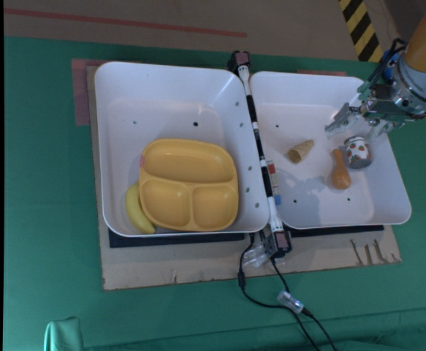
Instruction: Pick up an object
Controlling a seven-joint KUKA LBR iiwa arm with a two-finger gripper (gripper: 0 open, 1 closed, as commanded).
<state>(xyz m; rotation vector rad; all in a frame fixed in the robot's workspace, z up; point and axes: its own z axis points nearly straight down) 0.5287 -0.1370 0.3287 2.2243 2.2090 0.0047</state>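
Note:
My gripper (356, 128) hangs over the far right part of the right bin (388, 210), its fingers spread open with nothing between them. Just below it lies a small round grey and white object with brown spots (357, 153). An orange gourd-shaped toy (339, 170) rests against that object's left side. A tan ice-cream cone (300, 151) lies further left, near the bin's middle.
The left bin (118, 86) holds a yellow divided plate (189, 184) with a banana (136, 209) along its left edge. A divider strip with clamps (260, 152) runs between the bins. Cables (286, 298) trail over the green bench in front.

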